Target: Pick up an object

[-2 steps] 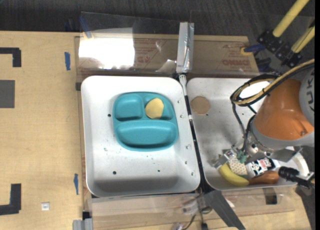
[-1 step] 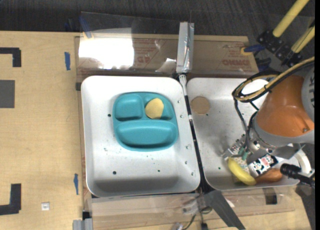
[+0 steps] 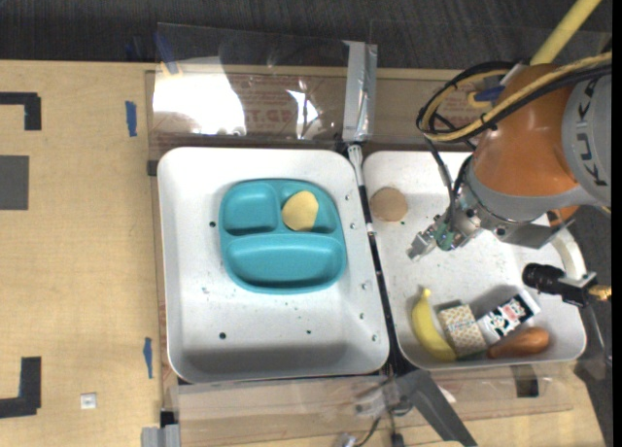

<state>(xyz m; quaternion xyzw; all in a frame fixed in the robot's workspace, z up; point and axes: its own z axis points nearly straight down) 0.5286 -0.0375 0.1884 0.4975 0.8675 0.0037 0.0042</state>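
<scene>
Camera view: two white bins side by side on bench. Left bin (image 3: 185, 270), centre: teal divided plate (image 3: 282, 256) w/ yellow ball (image 3: 300, 210) in its upper-right compartment. Right bin (image 3: 486, 265), near top-left corner: brown round thing (image 3: 389, 204), lying free. Along front edge: banana (image 3: 428, 324) toward front-left corner, then small patterned box (image 3: 462, 328), black-and-white card pack (image 3: 507, 316), reddish-brown sausage-like item (image 3: 518, 342), all bunched, touching or nearly. Arm in from right, orange band above wrist. Gripper (image 3: 434, 239) over bin's middle, above banana, right of brown thing, apart from both. Nothing seen between fingers; opening too small to judge, cannot tell.
</scene>
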